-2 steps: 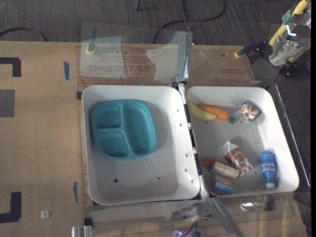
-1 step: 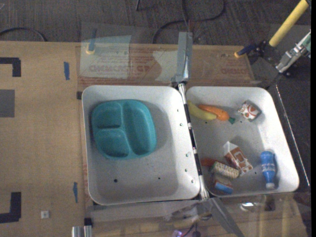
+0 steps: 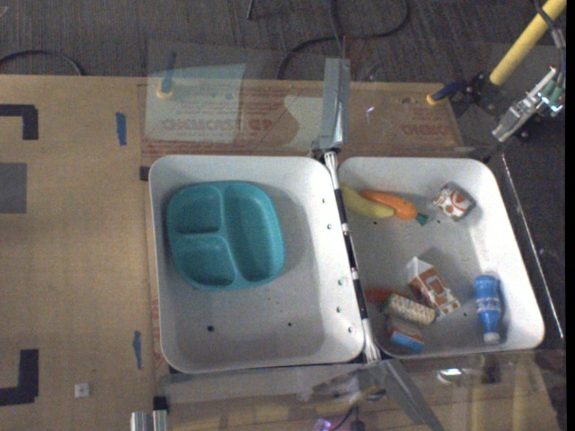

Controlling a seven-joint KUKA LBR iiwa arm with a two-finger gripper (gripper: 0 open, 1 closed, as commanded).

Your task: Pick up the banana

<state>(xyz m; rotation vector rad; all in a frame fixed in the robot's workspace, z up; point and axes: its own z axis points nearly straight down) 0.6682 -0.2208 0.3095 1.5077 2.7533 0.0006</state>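
Yellow banana [image 3: 361,203] lies in the right bin [image 3: 512,232], close to the middle wall, maybe touching the orange carrot [image 3: 393,205] beside it.

banana [image 3: 362,202]: small, yellow, gently curved.
state: lying flat and whole, free of any grip.
pose: its long axis runs on a slant, one end up toward the far left corner of the right bin [image 3: 517,232], the other lower and further right.
place: far left part of the right bin, close beside that bin's left wall and near its far edge.
contact: its lower right end touches or is slightly overlapped by an orange carrot [image 3: 392,204] lying alongside.
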